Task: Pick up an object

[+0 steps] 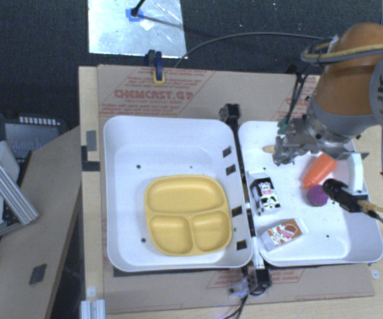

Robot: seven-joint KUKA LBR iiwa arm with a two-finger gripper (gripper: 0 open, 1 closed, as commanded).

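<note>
My gripper hangs over the far left part of the right bin; nothing is visibly held in it. An orange carrot-shaped piece lies just to its right, with a purple round piece below it. Nearer the bin's left wall stands a small black-and-white cow-print carton. Toward the front lies a flat white and orange packet. A small tan spot sits beside the gripper on the bin floor.
The left bin holds a yellow divided plate at its front right. A black divider clip strip runs between the bins. The arm's bulk looms over the right bin's far right corner.
</note>
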